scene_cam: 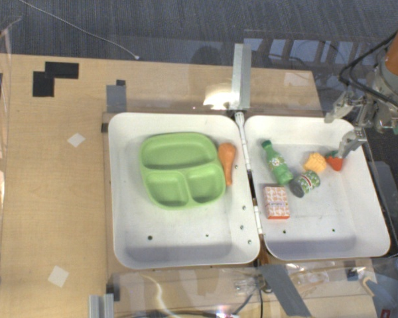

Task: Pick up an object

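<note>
Taking the metal divider (241, 88) between the two bins as the landmark, the left bin (129, 244) lies to its left on the counter (46, 197). It carries a green compartment plate (182, 169), and a carrot-like orange toy (227, 161) lies between that plate and the divider side of the bin.

Right of the divider, the right bin (331, 234) holds the other candidates. Nearest the divider is a green bottle (276, 162) lying on a slant. Below it lies a small pink-red box (276, 202). Further from the divider come a dark can with a green label (305, 183), a yellow piece (315, 162) and a small red-orange object (335, 163) near the bin's far-right wall.

The gripper (350, 139) hangs just above and beside that red-orange object, at the side of the right bin furthest from the divider. Whether it is spread or closed cannot be told from this angle, and nothing can be seen between its tips.

As a judgement, the pick is not yet done: every object rests on a bin floor, and grasp and lift remain.

The print on the bottle, can and box is too small to read.
</note>
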Robot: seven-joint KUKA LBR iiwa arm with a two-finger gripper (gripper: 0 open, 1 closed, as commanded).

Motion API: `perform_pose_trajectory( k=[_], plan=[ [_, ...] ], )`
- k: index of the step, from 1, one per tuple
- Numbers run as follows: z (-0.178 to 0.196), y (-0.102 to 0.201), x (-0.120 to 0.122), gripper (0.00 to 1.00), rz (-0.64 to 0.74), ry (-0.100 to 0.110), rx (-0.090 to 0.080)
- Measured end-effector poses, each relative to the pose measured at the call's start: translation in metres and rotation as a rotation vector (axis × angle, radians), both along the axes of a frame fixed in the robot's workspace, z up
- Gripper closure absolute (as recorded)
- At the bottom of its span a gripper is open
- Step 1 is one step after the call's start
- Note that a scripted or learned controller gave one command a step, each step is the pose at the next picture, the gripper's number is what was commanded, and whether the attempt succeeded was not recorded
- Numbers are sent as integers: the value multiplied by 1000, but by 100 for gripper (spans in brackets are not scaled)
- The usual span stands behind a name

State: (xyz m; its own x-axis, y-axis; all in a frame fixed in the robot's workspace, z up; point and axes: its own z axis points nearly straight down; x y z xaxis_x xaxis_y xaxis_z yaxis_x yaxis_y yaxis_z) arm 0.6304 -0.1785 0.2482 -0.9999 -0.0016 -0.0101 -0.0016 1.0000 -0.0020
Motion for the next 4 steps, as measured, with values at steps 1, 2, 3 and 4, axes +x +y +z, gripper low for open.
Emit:
perform_pose_trajectory(
  k=[1, 2, 3, 4],
  plan=[
    [-115, 27, 26, 0, -352, 8, 5],
    [-158, 78, 7, 0, -690, -7, -3],
    [-144, 82, 11, 100, -683, -17, 6],
    [-59, 157, -19, 100, -1012, -2, 14]
  ],
)
